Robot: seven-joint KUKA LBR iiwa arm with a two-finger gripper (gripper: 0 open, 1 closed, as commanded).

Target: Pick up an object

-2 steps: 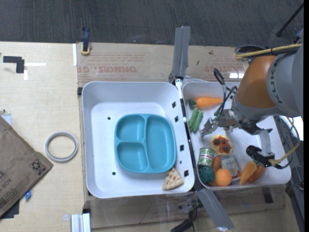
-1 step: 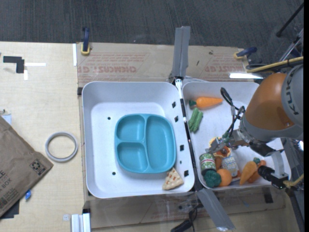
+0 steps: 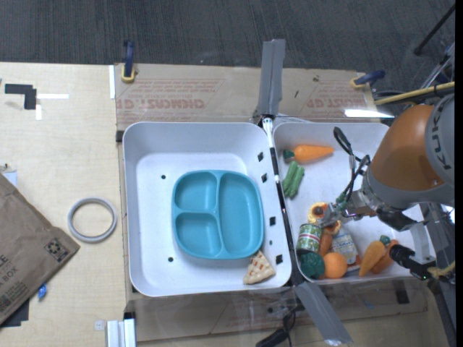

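From above, the surface (image 3: 58,143) carries two white bins side by side. The left bin (image 3: 145,194) holds one teal divided plate (image 3: 217,214) with three compartments, and one waffle-patterned wedge (image 3: 258,270) lying just off the plate's near right corner, against the bin's front wall.

The right bin (image 3: 325,130) is crowded. One carrot (image 3: 313,152) lies near its far wall, and one green pod-like piece (image 3: 292,178) sits just below that, close to the divider. Along the near wall a cluster is packed together: one small can (image 3: 309,237), one dark green leafy piece (image 3: 312,264), one orange ball (image 3: 334,265), one pale packet (image 3: 345,246) and a second carrot (image 3: 373,256), so two carrots in all.

The arm comes in from the right, its orange band (image 3: 409,150) over the bin's right half. The pincer (image 3: 334,213) hangs low just above the can and packet, beside a small yellow and orange piece (image 3: 318,212); I cannot tell whether its tips are apart or together.

Outside the bins lie one roll of tape (image 3: 92,218) and one brown cardboard box (image 3: 25,255) on the left.
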